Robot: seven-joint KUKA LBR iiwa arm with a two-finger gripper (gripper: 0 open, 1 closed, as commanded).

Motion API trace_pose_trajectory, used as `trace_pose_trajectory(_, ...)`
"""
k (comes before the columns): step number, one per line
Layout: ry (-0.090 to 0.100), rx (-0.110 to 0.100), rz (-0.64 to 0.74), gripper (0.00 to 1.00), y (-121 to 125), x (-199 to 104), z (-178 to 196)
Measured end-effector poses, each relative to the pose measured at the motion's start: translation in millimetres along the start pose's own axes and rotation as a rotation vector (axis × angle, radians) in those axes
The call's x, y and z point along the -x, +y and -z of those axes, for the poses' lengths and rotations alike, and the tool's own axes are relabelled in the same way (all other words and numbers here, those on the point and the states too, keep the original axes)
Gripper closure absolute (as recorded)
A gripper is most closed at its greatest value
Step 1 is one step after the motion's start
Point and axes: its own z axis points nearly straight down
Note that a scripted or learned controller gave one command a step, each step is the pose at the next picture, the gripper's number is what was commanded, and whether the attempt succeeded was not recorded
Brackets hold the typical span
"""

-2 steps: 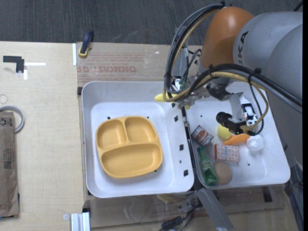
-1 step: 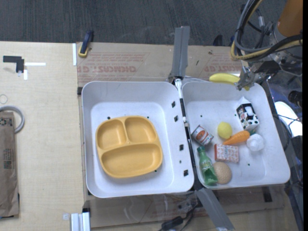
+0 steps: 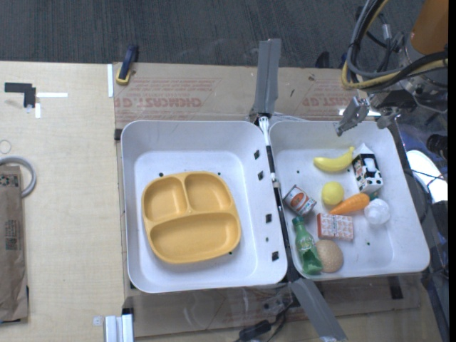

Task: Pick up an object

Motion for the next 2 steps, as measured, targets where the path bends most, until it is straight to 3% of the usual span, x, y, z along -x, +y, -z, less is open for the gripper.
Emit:
trace_pose_trajectory(1,0.001,-0.001,-0.135,0.00,-9.9,19.9,-133.9)
trace_pose_trajectory(2,0.002,-0.002,-0.207,0.00,-41.7,63.0,-191.4)
